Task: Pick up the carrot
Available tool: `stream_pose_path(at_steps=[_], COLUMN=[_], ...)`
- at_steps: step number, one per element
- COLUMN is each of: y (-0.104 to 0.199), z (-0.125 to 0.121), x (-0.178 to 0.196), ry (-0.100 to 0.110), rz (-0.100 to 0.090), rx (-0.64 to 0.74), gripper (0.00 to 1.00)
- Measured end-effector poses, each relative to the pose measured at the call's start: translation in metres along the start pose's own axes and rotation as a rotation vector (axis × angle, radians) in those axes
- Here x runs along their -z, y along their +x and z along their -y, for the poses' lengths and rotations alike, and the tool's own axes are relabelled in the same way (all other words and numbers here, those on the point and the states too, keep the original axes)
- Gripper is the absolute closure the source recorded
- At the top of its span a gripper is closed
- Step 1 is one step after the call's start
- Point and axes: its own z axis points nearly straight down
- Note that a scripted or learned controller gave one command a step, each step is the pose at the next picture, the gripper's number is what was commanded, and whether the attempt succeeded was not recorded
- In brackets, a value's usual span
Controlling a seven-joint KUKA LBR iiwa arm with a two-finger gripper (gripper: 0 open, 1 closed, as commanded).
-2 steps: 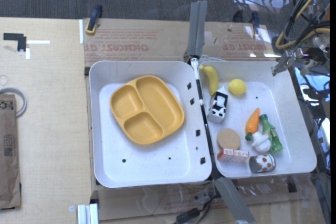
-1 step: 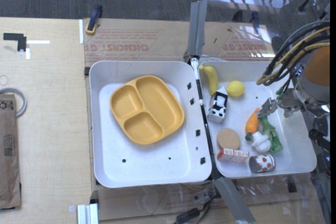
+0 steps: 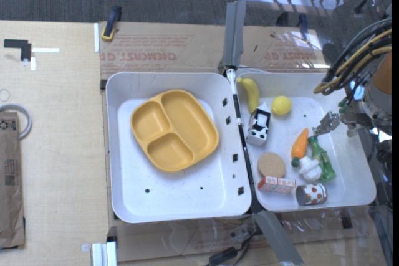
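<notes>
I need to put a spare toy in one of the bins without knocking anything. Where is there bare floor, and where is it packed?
Left bin: bare strip along its near edge, in front of the yellow divided plate. Right bin: small patch at its far right, beyond the lemon, near the end effector. Packed: its middle and near side, around the carrot, cookie and can.

The arm runs off the right edge, so most of its body is cut away. The gripper is small and blurred (its finger spacing cannot be read). A brown paper bag is cut by the left edge. The print on the can and the small box is too fine to read.
</notes>
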Motion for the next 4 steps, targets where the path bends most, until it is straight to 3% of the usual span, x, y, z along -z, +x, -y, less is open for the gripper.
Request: stream_pose_path(at_steps=[1,2,3,4], y=[0.057,0.089,0.032,0.080], z=[-0.022,0.023,0.052,0.007], x=[-0.064,-0.064,-0.064,-0.064], ry=[0.001,0.000,0.000,-0.001], rz=[-0.001,-0.001,-0.001,0.000], rx=[0.180,0.350,0.455,0.560], gripper=[0.00,0.00,0.00,0.00])
